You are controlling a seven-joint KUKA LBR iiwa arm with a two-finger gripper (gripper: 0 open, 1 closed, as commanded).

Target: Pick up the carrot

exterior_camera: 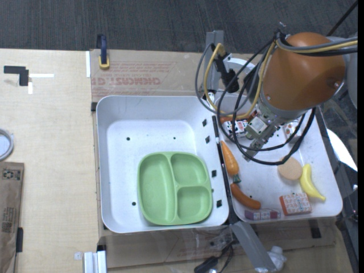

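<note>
Carrot: we see the tapered orange carrot [230, 158] lying in the right white bin [327, 178], against its left wall, leafy dark end toward the near side.
Nearest things: a short orange-red sausage-like piece [245, 197] lies just nearer than the carrot; a small printed card box [294, 203] and a pinkish flat packet [261, 214] sit near the front rim.
Middle of the right bin: a pale round biscuit-coloured piece [289, 170] lies beside a yellow banana [310, 182].
Left bin: the left white bin [114, 152] holds a green three-part plastic plate [175, 187].
Arm: the grey arm with its orange housing [304, 67] hangs over the far part of the right bin, cables looping round it.
Gripper: the gripper [254, 132] sits above and to the far right of the carrot, apart from it; we cannot tell how the fingers stand.
Tabletop: the light wooden tabletop [45, 124] carries a blue-handled clamp [102, 51] at the far edge.
Progress: we judge the pick not yet made; approach, closing and lifting are all left.
</note>
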